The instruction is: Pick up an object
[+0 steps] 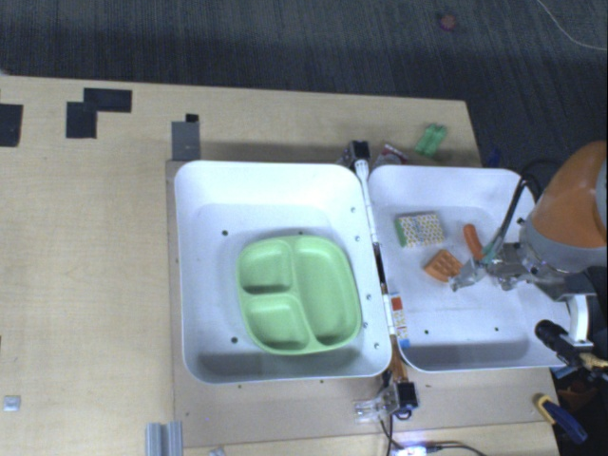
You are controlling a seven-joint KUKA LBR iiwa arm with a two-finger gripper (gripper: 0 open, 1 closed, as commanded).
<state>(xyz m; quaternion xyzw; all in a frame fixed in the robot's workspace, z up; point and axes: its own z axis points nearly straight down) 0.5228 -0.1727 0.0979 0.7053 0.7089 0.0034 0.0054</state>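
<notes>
Pale green divided plate (298, 293) in white left bin (204, 255). In white right bin (503, 335): grey dotted packet (420, 227), orange ridged piece (441, 266), small orange-red stick (471, 239). Green item (431, 140) on tan bench (85, 274) beyond right bin. Orange band (573, 207) on grey arm.

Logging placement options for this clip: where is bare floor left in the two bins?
Right white bin: bare along the near wall; crowded around the speckled card, orange pieces and hand. Left white bin: margins around the green divided plate.
</notes>
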